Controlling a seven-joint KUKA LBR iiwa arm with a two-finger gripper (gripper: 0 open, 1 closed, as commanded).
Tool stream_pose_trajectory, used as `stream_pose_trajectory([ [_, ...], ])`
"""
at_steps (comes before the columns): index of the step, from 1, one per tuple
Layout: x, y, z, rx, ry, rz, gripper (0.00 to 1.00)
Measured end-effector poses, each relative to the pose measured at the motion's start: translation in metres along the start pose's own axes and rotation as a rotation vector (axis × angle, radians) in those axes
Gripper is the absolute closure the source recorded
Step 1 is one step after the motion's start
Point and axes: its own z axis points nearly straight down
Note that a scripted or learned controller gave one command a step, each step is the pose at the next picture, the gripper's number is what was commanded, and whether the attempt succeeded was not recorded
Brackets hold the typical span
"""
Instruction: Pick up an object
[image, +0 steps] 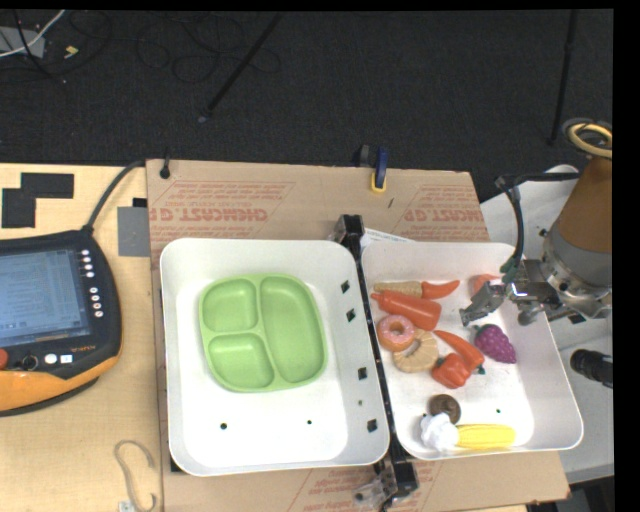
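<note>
The right bin (560, 400) holds several toy foods. Among them are an orange carrot (405, 306), a red chili (441, 289), a pink donut (397, 331), a tan biscuit (419, 353), a red pepper (455, 369), purple grapes (497, 343), a brown round piece (444, 408), a white lump (436, 432) and a yellow corn cob (485, 436). My gripper (503, 307) hangs low over the bin's right half, just above the grapes. Its fingers stand apart, open, with nothing between them. A small red piece (483, 283) lies beside the left finger.
The left bin (190, 420) carries a green divided plate (262, 332). A black divider (362, 340) runs between the bins. A tablet pendant (50, 310) lies on the bench at far left. Dark cables run down to the wrist on the right.
</note>
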Motion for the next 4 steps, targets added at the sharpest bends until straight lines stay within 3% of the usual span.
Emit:
stream_pose_trajectory([
  [1, -0.007, -0.003, 0.06, 0.001, 0.0, 0.001, 0.0],
  [3, 0.0, 0.001, 0.14, -0.002, 0.0, 0.0, 0.0],
  [4, -0.002, 0.0, 0.128, -0.003, 0.0, 0.006, 1.0],
])
